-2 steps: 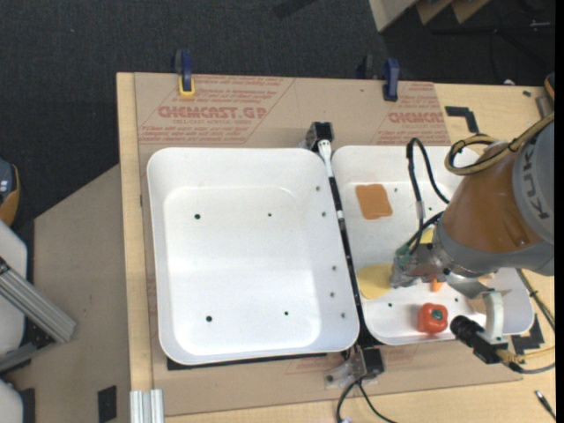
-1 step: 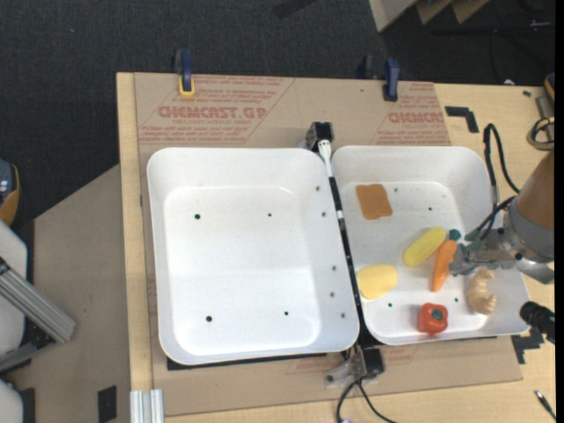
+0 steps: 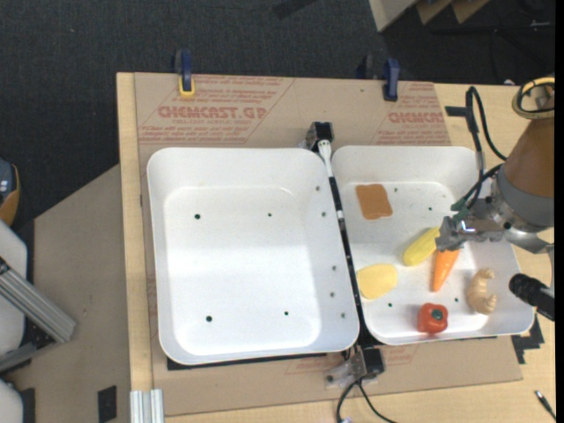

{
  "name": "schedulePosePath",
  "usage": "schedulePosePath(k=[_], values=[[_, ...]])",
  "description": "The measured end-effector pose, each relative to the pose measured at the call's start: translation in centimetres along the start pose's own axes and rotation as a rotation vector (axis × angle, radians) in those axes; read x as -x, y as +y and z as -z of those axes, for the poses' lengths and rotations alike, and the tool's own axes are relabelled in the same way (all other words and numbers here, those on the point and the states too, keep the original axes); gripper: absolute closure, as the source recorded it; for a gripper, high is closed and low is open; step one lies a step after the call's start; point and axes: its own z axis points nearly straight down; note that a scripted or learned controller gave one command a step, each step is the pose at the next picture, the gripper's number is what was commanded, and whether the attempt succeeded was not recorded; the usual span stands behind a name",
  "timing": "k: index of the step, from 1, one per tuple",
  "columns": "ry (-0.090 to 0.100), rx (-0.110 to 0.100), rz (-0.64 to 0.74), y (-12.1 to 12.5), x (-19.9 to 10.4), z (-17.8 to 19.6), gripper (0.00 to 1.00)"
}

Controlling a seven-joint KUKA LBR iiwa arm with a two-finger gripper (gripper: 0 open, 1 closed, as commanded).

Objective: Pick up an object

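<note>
The carrot [image 3: 442, 269] is found in the right bin [image 3: 414, 160], its top touching or just under the jaws [image 3: 456, 233] and its long axis running down and slightly left toward the near rim. Whether the jaws are wide or narrow can't be told, tbh. "CHEMCAST GP" can be read on the brown sheet [image 3: 220, 104] covering the desk.

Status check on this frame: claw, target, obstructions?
Claw low in right bin, over carrot's top end. Grip unconfirmed. Yellow piece close alongside.
</note>
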Motion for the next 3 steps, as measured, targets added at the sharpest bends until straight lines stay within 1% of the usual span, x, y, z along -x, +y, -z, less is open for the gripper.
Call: schedulePosePath(k=[1, 2, 3], values=[[0.003, -0.007, -0.007, -2.8, 0.7, -10.3, 1.0], [0.008, 0.009, 0.015, 3.7, -13.9, 0.6, 1.0], [0.001, -0.003, -0.001, 6.8, -15.5, -0.1, 1.0]])
